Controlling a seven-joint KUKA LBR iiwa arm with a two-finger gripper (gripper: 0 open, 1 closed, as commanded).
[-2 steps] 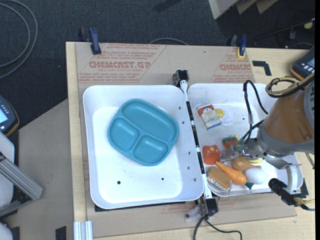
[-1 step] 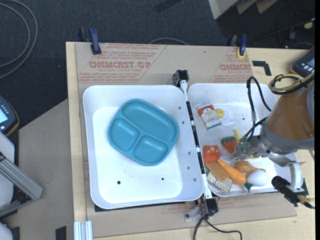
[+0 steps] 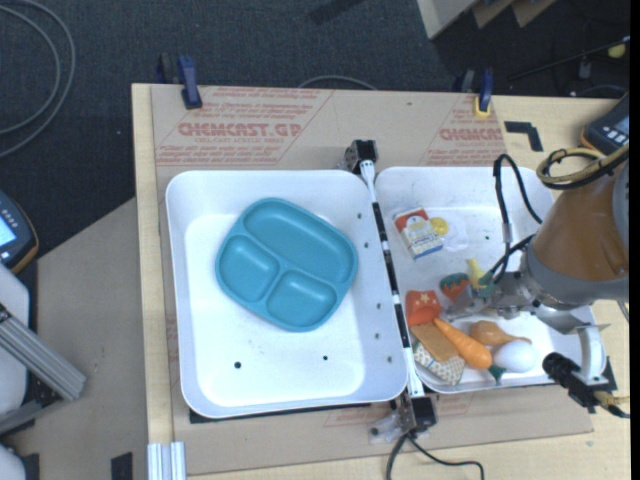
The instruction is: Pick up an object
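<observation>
Lowest in the frame, at the near rim of the right bin [image 3: 520, 190], lies a cluster of toy food: a white egg [image 3: 516, 355], an orange carrot [image 3: 467, 345] and a tan wedge of bread [image 3: 440, 356]. The carrot lies slantwise, its thick end touching the bread and its tip beside the egg. A light-brown rounded piece [image 3: 492, 332] rests just behind the carrot, and a red piece [image 3: 423, 307] touches the bread's far corner.

Gripper [image 3: 497, 296] of the grey arm [image 3: 585, 243], reaching in from the right, low over the right bin. Whether the fingers are spread or pressed together cannot be told; nothing is seen between them. The carrot and the brown piece lie just on the near side of the fingers, the egg near and slightly to the right of them. A small red-and-green piece [image 3: 457, 286] sits just left of the fingers, with a small yellow bit [image 3: 476, 268] just beyond them.

Farther beyond the fingers and to their left, a small white carton with a red and yellow label [image 3: 421, 233] lies apart from the cluster. Well to the left of the fingers, in the left bin [image 3: 200, 368], a blue divided plate [image 3: 287, 263] with three compartments lies flat.
</observation>
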